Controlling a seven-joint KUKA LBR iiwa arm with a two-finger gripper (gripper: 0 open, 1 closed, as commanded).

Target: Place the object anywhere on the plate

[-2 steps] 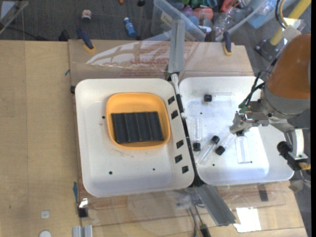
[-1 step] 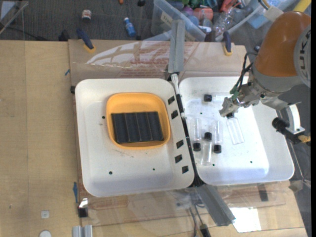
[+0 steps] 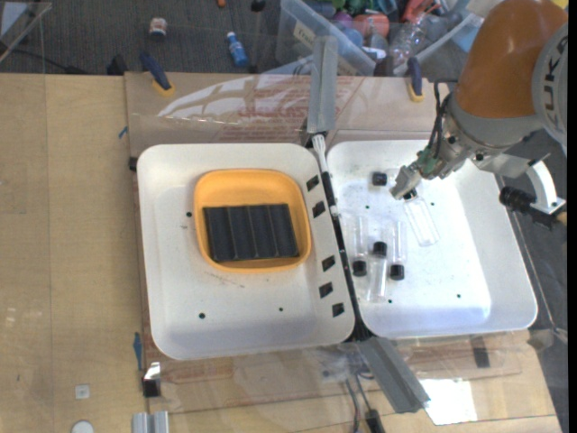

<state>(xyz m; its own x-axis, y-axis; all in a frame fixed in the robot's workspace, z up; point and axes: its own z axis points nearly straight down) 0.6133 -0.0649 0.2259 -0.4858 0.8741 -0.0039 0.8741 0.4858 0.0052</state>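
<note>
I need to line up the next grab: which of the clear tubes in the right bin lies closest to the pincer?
The capless clear tube just below the pincer, nearest the bin's middle. The black-capped tubes lie farther toward the divider.

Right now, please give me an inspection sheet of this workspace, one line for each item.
Surface: two white bins side by side, left bin, right bin.
Job's things: orange plate in the left bin, carrying a dark ribbed block; clear tubes with black caps lie in the right bin.
Clutter: small black cap in the right bin.
Grippers: gripper low over the right bin; fingers unclear.
Cables: dark cables along the wrist.
Surroundings: tub of colourful toys behind the bench.
</note>
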